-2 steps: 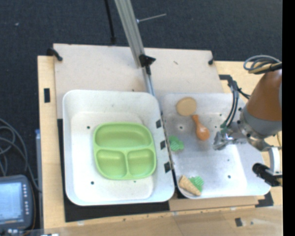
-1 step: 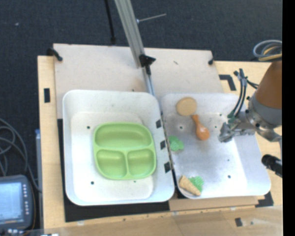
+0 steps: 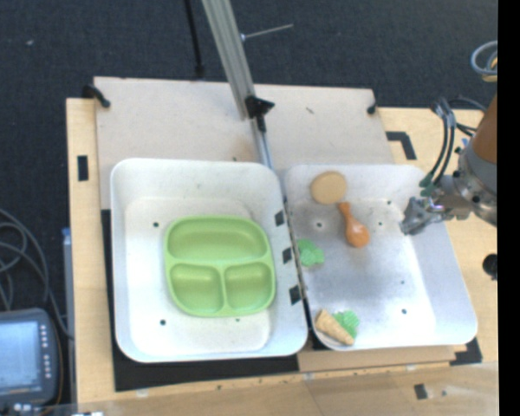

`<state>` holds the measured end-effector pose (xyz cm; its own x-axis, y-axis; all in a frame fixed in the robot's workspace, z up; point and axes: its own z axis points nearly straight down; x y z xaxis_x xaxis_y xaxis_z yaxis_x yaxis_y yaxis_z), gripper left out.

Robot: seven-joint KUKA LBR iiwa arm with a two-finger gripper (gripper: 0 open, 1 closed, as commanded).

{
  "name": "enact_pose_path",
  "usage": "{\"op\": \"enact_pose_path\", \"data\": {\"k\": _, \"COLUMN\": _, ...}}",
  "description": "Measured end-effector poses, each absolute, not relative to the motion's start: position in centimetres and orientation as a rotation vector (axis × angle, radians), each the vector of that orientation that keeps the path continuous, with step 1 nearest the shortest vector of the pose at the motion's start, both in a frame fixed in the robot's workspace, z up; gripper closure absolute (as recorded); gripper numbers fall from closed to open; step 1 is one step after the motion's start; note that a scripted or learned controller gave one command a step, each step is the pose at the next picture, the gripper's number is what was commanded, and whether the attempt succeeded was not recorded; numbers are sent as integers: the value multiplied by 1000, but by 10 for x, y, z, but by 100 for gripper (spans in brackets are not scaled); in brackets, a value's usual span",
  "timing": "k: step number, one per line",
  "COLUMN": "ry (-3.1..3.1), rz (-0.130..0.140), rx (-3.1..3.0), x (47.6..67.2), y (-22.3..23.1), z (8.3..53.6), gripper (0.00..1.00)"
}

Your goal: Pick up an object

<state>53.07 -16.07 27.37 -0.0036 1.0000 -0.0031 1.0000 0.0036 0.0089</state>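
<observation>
The right bin holds a round tan disc at its back, an orange drumstick-shaped toy just in front of it, a small green piece by the left wall, and a tan cone with a green piece at the front left corner. My gripper hangs over the right bin's right side, to the right of the orange toy and apart from it. Nothing shows between its fingers.
The left bin carries a green divided plate with three compartments. A slanted metal pole rises from the back between the bins. A screen device and cables lie on the floor at the left.
</observation>
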Motion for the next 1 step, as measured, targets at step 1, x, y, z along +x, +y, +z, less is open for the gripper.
{"op": "enact_pose_path", "data": {"k": 1, "ry": 2228, "rz": 2, "rx": 2213, "x": 540, "y": -110, "z": 260, "gripper": 100}}
